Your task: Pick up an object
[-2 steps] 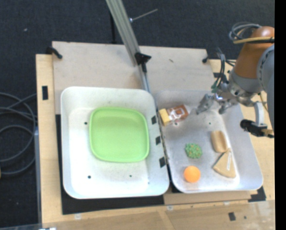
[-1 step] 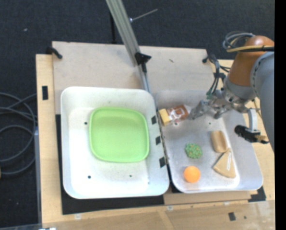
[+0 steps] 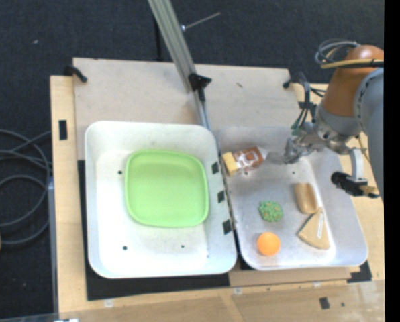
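On the pale wooden worktop (image 3: 139, 86) two shallow white bins lie side by side. I take the right white bin (image 3: 351, 243) as the landmark. Inside it, near its far left corner, lies a small brown and white packet with a yellow end (image 3: 243, 159). Near the middle of this bin sits a small green bumpy ball (image 3: 271, 211), and just in front of it, toward the near edge, a round orange ball (image 3: 268, 244). Toward the right wall of the bin lies a short tan block like a piece of bread (image 3: 306, 197), and just below it a tan wedge-shaped piece (image 3: 315, 232); these two are close together, perhaps touching.

The end effector (image 3: 294, 150) of the grey arm with the orange band (image 3: 344, 89) hangs over the far part of this bin, to the right of the packet and apart from it, and above the tan block. It is small and dark from here, so I cannot tell if it stands apart or together, and I see nothing in it.

To the left of the landmark bin is the left white bin (image 3: 103, 200), which carries a light green square plastic plate (image 3: 166, 188). A slanted grey metal rail (image 3: 176, 42) goes up from the place between the two bins. Black cables (image 3: 15, 173) lie on the dark floor far to the left.
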